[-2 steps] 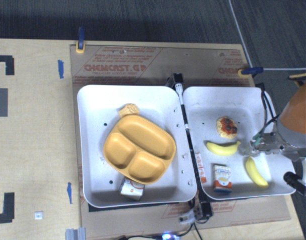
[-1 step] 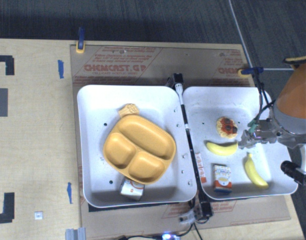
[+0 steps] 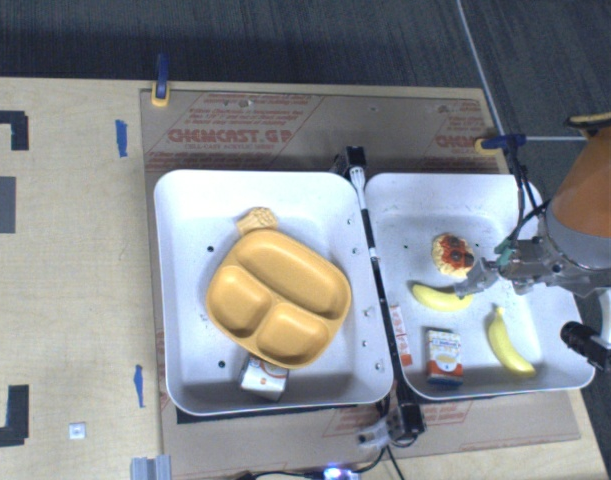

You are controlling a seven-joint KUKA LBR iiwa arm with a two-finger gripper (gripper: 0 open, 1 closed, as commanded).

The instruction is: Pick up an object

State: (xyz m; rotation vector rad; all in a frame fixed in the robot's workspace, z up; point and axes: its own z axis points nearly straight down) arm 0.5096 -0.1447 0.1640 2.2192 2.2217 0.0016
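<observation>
You see the gripper [image 3: 482, 276] low in the right white bin [image 3: 405, 203], its tip just beside the small yellow plastic banana [image 3: 440, 297] at 7 o'clock from it; you cannot tell its opening, and nothing shows held

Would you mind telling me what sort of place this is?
Probably a robotics lab's picking bench: two white bins, toy food such as a banana, and tape marks on the board.

I see the bench [image 3: 65, 298] carrying a cardboard sheet [image 3: 315, 118], with two white bins [image 3: 175, 268] on it toward three o'clock.
</observation>
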